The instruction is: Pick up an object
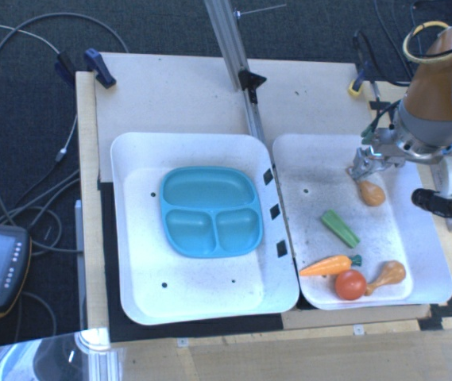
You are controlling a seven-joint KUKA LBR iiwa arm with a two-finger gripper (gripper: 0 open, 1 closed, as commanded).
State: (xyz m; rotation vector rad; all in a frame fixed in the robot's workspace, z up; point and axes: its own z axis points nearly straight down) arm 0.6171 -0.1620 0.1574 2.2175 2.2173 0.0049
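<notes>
Camera view
Left bin (130, 213): you see a blue divided plate (210, 211) lying flat near its middle, one long compartment on the far side and two smaller ones on the near side.
Right bin (428, 248): you have five pieces in it, all well apart from the plate.
Tan pear-shaped piece (372, 193): it lies toward the far side of the right bin, just beneath the gripper.
Green block (340, 228): it lies tilted at the middle of the right bin.
Carrot (329, 266): it lies near the front-left corner, leafy end pointing right.
Tomato (350, 285): it sits just beside the carrot, at the near rim.
Second tan gourd (388, 275): it sits right of the tomato, touching or nearly so.
Arm: it reaches in from the right, orange band (440, 86) up, wrist bent down over the far part of the right bin.
Gripper (364, 167): it hangs right above the tan pear-shaped piece; you cannot tell its state from this angle, nor whether it touches the piece.
</notes>
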